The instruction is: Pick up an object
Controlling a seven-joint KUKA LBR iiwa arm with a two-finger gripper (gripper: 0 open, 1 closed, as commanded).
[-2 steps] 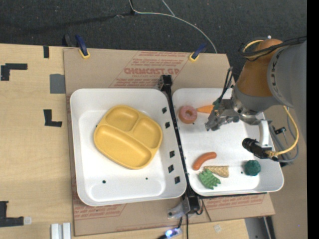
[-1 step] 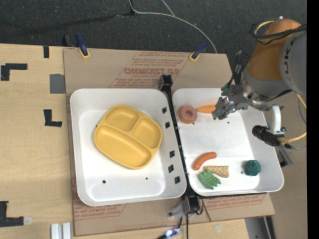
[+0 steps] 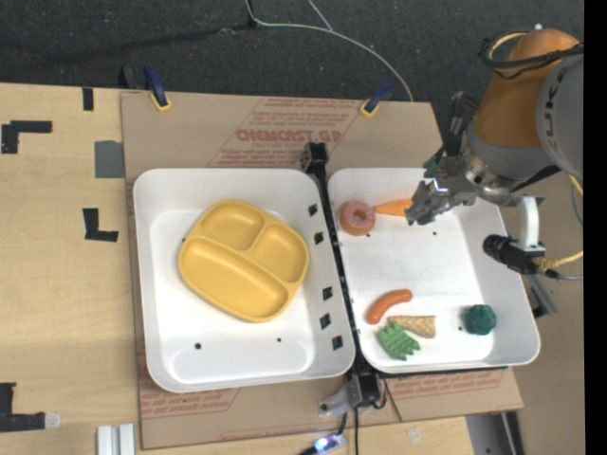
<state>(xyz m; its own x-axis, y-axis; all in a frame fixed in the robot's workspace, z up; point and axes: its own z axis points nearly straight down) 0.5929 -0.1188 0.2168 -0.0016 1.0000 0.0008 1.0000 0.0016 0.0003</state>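
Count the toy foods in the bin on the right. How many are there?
6. A pink donut and an orange carrot near the top, the carrot partly behind the gripper. A sausage, green leaf, tan wedge and dark green ball near the bottom.

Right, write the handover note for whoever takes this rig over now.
Two-finger gripper: low in the right white bin, at the tip of the orange toy carrot; a grasp can't be confirmed.
Right bin also holds a pink ring doughnut, red sausage, tan wedge, green leafy piece and dark green ball.
Left white bin: yellow divided plate.
Done: nothing lifted. Left: pick one object.
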